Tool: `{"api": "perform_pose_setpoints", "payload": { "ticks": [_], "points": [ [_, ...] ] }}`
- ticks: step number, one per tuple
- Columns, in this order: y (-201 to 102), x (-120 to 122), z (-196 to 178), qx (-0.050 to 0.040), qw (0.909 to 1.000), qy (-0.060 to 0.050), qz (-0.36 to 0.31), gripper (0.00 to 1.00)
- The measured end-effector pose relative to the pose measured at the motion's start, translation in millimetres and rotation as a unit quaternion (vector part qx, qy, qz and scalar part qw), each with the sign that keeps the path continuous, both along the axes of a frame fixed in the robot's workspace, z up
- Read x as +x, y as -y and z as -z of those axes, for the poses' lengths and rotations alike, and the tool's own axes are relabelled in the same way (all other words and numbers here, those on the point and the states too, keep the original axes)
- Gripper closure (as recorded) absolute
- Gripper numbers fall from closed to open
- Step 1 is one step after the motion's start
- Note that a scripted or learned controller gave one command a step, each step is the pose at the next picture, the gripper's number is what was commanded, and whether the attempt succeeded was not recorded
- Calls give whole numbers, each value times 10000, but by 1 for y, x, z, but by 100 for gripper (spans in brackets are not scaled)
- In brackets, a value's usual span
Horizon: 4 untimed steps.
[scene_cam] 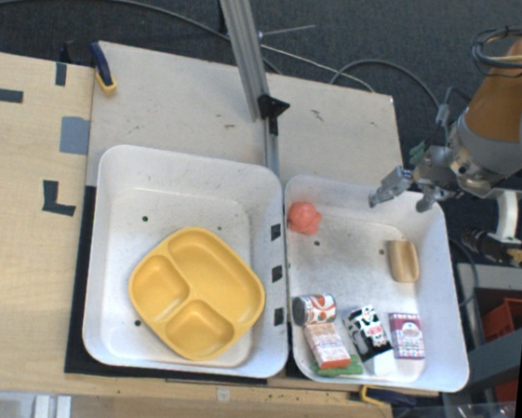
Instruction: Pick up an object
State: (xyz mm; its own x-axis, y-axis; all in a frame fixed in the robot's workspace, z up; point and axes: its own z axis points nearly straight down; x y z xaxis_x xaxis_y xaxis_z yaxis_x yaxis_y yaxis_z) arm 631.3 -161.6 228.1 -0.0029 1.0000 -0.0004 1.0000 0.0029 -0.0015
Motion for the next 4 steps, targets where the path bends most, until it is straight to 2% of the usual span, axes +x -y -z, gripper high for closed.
{"api": "perform_pose_setpoints", "payload": {
  "ticks": [1, 2, 3, 4],
  "points": [
    [0, 0, 0, -2, 10000, 0, 0, 0],
    [-3, -4, 65, 2, 10000, -31, 4, 0],
    [-5, 4, 121, 1, 10000, -27, -2, 0],
    [-6, 4, 141, -6, 10000, -8, -3, 0]
  ]
}}
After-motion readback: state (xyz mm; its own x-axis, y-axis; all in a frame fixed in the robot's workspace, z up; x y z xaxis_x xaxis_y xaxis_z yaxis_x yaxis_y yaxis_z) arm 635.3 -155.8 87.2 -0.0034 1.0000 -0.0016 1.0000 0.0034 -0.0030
